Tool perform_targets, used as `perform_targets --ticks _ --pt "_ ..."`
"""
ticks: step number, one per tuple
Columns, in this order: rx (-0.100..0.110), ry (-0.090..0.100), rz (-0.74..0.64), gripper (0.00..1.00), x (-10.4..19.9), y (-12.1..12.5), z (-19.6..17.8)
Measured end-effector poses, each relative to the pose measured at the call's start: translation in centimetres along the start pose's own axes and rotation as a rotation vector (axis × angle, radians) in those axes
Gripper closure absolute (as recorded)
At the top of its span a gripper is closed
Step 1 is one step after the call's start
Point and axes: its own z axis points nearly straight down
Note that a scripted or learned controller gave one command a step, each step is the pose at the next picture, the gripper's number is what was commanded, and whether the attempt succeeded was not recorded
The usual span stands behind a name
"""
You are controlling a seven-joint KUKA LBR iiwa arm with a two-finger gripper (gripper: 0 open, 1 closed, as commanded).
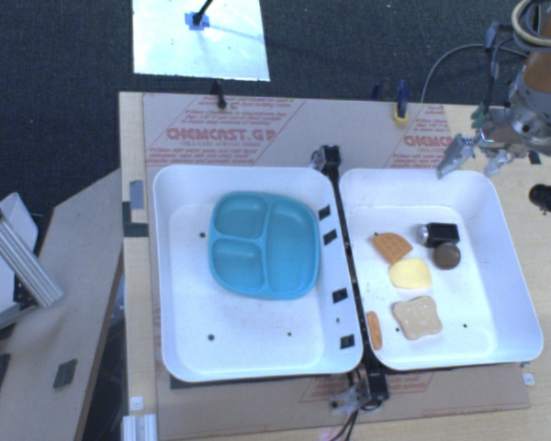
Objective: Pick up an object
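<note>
- Cardboard-topped desk (257,122) carries 2 bins; the right bin (510,246) holds toy food.
- We see the end effector (473,152) spread open, empty, above its rim, probably poised for descent.

In the right bin (505,237) you have six small things lying loose on the floor. Toward the far side sits a black-and-silver block (438,234), with a brown round piece (447,256) touching its near edge. Left of them lies an orange wedge (392,246), flat. Just nearer you see a pale yellow lump (410,274), and below it a tan toast-shaped slice (417,318), lying flat. A thin orange stick (374,329) rests along the bin's left wall. The left bin (179,338) carries a blue divided plate (261,244), lying flat near its centre.
</note>
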Motion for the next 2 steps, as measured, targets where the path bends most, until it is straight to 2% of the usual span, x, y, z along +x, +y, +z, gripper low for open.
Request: perform_targets --ticks 1,2 --pt "-0.012 -0.002 -0.002 0.0 0.1 0.2 -0.8" --pt "-0.01 -0.002 -0.001 0.0 0.3 -0.2 3.5"
